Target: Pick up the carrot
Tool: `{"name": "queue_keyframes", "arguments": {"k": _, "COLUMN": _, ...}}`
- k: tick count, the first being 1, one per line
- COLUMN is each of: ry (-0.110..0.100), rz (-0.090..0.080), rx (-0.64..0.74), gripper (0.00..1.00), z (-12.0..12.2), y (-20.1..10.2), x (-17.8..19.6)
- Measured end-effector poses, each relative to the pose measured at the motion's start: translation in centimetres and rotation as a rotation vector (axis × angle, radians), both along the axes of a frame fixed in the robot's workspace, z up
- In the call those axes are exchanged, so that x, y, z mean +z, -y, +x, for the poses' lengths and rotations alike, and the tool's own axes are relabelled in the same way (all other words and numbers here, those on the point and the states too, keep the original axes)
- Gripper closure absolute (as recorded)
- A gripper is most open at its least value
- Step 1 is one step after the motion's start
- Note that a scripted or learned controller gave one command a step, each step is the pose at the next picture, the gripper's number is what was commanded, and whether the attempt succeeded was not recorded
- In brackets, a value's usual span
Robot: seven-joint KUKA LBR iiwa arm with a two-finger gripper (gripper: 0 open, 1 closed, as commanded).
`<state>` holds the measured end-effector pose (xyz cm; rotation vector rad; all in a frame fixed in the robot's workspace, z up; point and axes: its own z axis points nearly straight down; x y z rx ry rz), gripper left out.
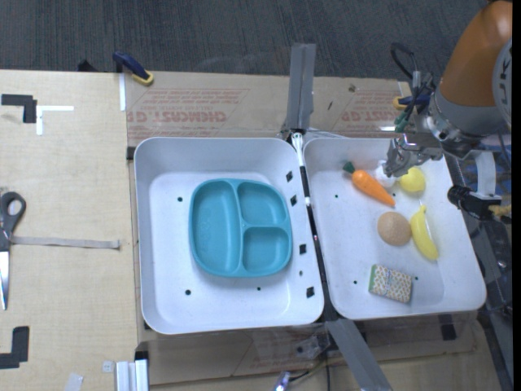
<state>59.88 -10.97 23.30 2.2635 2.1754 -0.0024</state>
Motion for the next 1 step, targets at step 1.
{"name": "queue_keyframes", "arguments": {"k": 1, "ry": 0.0, "rz": 0.002, "rx": -0.241, "gripper": 1.0, "z": -4.46, "y": -0.88, "x": -14.11}}
